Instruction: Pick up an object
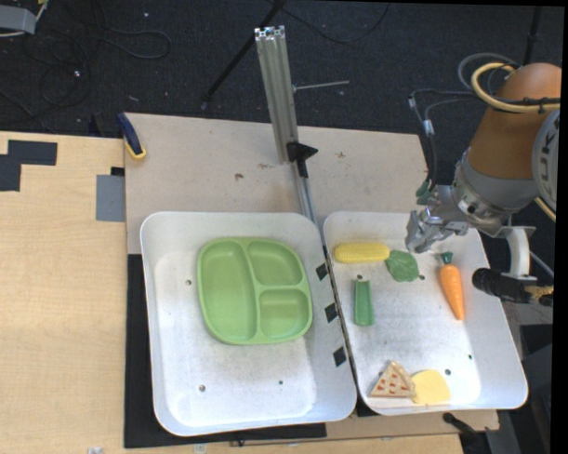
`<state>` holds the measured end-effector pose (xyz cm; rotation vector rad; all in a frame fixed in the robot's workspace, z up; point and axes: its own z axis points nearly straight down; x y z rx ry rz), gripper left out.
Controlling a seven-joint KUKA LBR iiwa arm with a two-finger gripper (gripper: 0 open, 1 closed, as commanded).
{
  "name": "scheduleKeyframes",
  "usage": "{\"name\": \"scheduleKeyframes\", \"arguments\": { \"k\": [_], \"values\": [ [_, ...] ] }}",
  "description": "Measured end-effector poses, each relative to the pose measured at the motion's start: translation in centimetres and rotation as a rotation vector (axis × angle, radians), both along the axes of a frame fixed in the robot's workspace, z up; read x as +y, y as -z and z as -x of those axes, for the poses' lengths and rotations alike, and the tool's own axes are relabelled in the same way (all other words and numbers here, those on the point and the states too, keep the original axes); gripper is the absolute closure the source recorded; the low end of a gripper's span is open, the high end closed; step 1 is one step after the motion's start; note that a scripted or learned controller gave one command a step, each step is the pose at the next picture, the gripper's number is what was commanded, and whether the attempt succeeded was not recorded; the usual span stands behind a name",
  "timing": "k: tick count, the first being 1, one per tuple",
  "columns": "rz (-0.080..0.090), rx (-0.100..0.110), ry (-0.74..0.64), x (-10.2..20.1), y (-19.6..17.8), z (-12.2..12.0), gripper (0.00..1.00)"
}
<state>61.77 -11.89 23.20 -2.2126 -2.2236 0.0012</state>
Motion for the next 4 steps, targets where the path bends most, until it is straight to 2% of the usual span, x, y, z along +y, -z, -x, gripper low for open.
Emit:
{"name": "scheduleKeyframes", "arguments": {
  "k": [1, 3, 4],
  "values": [
    [0.001, -0.002, -0.001, 5.8, -0.5, -0.7, 1.0],
    [0.002, -0.002, 0.0, 16.6, -1.8, -0.4, 1.0],
    [0.003, -0.002, 0.001, 22.0, -0.4, -0.9, 1.0]
  ]
}}
